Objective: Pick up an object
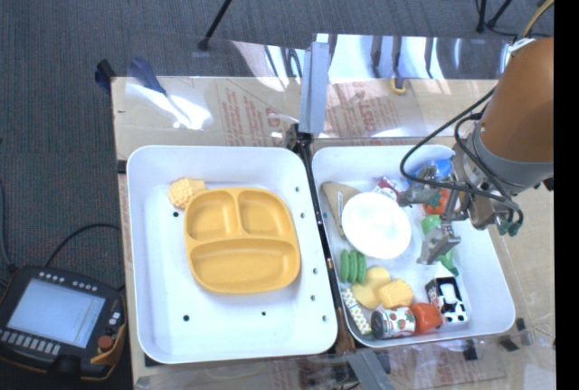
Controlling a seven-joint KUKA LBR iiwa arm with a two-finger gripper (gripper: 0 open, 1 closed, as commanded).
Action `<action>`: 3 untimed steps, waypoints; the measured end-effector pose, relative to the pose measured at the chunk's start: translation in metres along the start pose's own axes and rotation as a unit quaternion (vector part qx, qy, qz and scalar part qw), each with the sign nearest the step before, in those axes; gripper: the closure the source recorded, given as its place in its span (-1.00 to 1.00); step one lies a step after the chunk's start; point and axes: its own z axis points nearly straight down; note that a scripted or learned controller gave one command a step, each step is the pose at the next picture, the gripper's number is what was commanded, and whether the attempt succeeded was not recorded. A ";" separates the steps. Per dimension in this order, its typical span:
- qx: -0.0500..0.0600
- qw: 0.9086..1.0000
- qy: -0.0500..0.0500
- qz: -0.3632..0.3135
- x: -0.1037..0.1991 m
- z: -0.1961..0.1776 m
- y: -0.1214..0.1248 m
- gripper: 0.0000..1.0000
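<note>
The right bin [496, 293] holds several toy foods. A white round plate [375, 223] lies in its middle, with a tan cone [333, 196] at the plate's left. Green pods [353, 265], yellow pieces [382, 290], a small can [392, 321], an orange piece [425, 316] and a black-and-white block [450, 299] lie along the front. My gripper [441, 243] hangs low in this bin, just right of the white plate and above the black-and-white block. Small green and orange pieces [431, 218] lie beside it. Nothing visibly hangs from it.
The left bin [145, 243] holds a yellow divided plate [242, 239] and a yellow corn toy [185, 191] at its back left corner. A blue item [441, 168] sits at the right bin's back. Arm cables [425, 148] loop over that bin. A teach pendant [54, 316] lies on the floor at left.
</note>
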 end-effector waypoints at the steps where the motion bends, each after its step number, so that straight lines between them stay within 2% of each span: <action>1: 0.001 1.000 -0.004 0.011 -0.011 0.123 -0.031 -1.00; 2: 0.003 1.000 -0.017 0.014 0.024 0.165 -0.084 -1.00; 3: 0.000 1.000 -0.002 0.024 -0.031 0.172 -0.106 -1.00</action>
